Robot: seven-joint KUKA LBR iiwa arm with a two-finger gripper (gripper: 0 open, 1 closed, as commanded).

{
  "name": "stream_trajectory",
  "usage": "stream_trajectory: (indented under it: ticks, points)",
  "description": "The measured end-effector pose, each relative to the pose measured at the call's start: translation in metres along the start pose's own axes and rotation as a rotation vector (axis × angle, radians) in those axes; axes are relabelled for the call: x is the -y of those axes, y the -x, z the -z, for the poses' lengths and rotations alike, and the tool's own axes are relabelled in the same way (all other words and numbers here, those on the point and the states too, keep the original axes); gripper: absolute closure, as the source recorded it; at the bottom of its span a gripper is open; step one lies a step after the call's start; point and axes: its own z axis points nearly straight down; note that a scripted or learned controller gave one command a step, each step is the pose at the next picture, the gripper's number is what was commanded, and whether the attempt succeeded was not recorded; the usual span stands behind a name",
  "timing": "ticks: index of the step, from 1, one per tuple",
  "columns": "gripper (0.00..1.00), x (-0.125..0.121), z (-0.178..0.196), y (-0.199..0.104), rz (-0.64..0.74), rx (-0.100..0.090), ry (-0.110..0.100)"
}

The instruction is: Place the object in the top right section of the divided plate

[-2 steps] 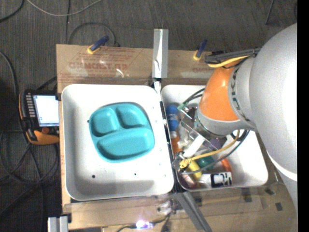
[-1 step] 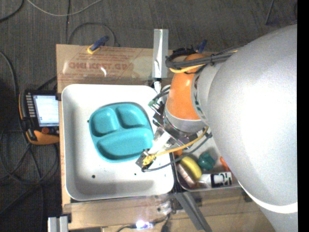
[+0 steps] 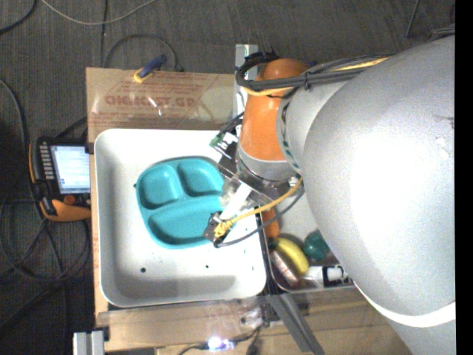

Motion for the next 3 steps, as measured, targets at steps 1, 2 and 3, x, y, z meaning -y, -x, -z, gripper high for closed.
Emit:
stream_trajectory:
  ticks: [1,2,3]
  points:
    - [1.00,-0.071,-0.006,0.009,0.399,0.001,0.003]
    - [1.00,-0.002,0.025,-0.007,0.158,-0.001,0.001]
    - [1.00,-0.056,0.010,-0.011,0.143,0.001,0.002]
